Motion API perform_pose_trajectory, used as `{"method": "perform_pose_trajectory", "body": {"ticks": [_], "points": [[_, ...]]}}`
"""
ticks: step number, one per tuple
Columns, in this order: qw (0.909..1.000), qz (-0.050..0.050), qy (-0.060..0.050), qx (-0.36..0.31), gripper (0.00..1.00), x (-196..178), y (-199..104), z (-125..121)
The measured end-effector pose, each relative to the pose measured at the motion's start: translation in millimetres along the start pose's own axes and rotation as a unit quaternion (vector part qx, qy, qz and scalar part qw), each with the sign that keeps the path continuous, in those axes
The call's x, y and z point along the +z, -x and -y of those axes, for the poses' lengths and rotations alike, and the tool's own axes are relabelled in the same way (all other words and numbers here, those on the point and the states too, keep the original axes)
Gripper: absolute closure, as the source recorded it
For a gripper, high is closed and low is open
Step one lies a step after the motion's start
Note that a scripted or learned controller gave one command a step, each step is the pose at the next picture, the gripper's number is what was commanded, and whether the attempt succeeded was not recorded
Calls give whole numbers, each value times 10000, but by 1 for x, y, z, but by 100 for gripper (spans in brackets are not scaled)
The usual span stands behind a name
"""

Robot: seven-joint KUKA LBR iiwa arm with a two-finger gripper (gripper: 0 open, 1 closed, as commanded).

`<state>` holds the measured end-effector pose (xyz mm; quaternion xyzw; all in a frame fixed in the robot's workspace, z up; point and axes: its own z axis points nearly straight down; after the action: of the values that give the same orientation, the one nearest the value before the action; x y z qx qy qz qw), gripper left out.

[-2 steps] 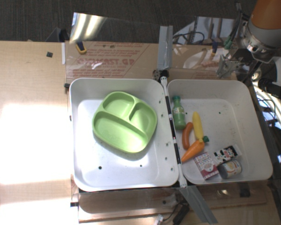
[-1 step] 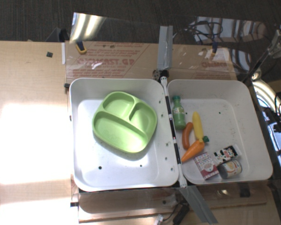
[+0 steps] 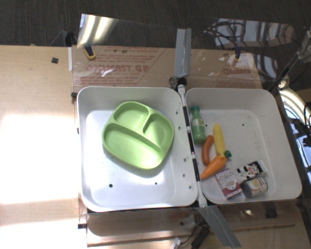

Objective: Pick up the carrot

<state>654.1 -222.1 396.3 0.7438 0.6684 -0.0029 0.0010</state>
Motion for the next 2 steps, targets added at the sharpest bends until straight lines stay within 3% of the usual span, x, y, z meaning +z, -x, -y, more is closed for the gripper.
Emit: {"method": "perform_pose_trajectory", "body": {"ticks": [1,2], "points": [[9999,-23,-3,148,100,97,-35,94],[9997,-24,-6,223,100,200,-108,7]]}}
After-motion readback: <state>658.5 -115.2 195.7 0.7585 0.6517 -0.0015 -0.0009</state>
